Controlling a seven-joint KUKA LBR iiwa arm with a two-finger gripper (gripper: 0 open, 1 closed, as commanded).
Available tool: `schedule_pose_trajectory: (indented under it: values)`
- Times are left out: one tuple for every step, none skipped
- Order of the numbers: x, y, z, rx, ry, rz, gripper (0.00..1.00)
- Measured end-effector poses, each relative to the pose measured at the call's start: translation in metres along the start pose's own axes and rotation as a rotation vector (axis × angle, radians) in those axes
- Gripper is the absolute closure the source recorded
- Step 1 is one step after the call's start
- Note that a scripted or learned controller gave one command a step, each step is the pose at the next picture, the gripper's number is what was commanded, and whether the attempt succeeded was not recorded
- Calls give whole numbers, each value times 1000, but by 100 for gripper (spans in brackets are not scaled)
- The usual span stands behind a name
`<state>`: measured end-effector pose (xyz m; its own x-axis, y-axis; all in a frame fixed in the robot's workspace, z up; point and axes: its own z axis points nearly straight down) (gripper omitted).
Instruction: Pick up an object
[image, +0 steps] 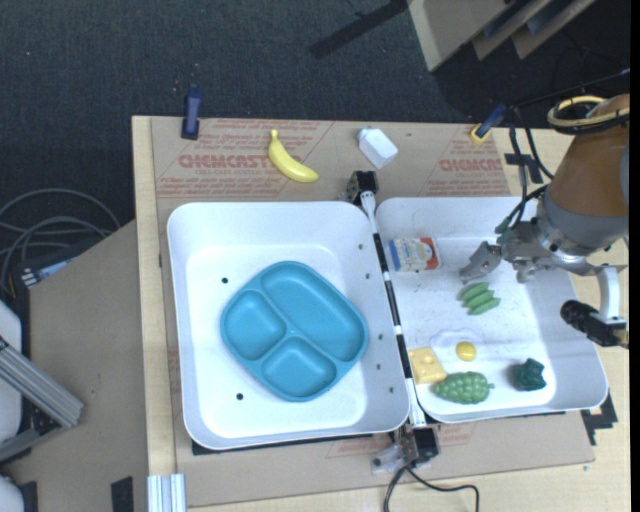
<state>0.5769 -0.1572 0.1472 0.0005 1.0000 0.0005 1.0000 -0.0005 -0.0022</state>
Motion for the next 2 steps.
schedule_pose_trajectory:
  values:
    - [18, -3, 57, 0, 0, -1, 0]
    - [29, -30, 63, -1, 0, 0, 0]
